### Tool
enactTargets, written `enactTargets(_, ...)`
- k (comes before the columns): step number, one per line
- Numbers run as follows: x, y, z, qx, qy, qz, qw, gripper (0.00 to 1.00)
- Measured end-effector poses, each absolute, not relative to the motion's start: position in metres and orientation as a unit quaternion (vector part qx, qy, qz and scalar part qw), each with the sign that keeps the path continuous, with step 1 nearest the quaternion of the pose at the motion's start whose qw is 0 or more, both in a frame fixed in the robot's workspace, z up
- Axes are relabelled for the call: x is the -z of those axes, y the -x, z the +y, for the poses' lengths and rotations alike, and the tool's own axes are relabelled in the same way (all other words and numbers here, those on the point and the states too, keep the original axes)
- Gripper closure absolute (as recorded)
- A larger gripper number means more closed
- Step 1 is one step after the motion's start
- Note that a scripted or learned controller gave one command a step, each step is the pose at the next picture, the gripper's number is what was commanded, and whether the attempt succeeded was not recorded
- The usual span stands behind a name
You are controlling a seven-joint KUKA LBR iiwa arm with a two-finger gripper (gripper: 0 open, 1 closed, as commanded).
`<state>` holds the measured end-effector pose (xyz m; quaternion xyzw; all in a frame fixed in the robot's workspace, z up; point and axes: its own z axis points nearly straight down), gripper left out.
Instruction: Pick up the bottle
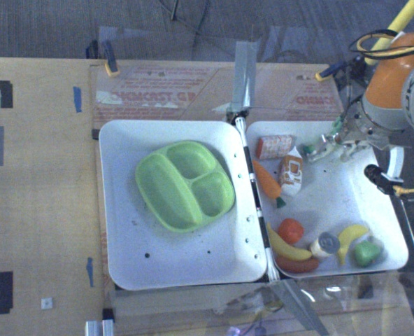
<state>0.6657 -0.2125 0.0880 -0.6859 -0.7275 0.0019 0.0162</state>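
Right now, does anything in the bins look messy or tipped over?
Yes. The bottle in the right bin seems to lie on its side beside the carrot, not upright. The toy food is scattered loosely. The green plate sits flat in the left bin.

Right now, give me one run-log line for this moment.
task: pick bottle | gripper: over right bin, upper part, holding nothing | bottle: lying in bin, left of gripper | status: not picked

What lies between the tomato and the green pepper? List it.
Camera view: a small grey-topped container and a yellow banana lie between the tomato and the green pepper.
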Motion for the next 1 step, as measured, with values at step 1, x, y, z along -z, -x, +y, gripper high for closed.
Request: enactTargets(1,-0.088,-0.6658,-0.2125,-0.0022,0.686,-0.727,0.016,0.0)
